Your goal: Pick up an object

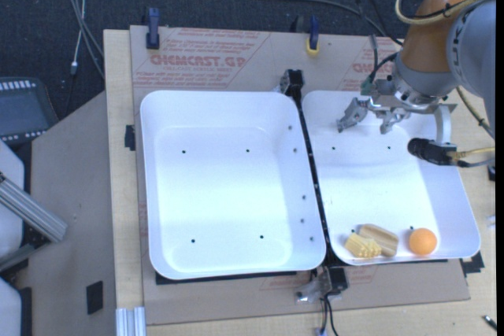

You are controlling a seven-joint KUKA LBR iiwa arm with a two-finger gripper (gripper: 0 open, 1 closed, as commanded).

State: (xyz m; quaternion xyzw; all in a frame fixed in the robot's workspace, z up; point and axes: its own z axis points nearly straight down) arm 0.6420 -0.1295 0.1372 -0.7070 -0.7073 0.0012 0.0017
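The gripper [370,118] is seen at the upper right of the frame, above the far end of the right bin [394,185], its fingers spread apart with nothing between them. The objects lie well below it, toward the lower right: a yellow corn piece [363,246] touching a tan roll [379,234], long axes roughly left-right, and a round orange ball [423,241] beside them.

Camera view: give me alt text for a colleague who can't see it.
The arm's end effector, fingers spread and holding nothing, hangs over the far end of the right bin. An orange ball, a corn cob and a tan piece lie along that bin's near edge.
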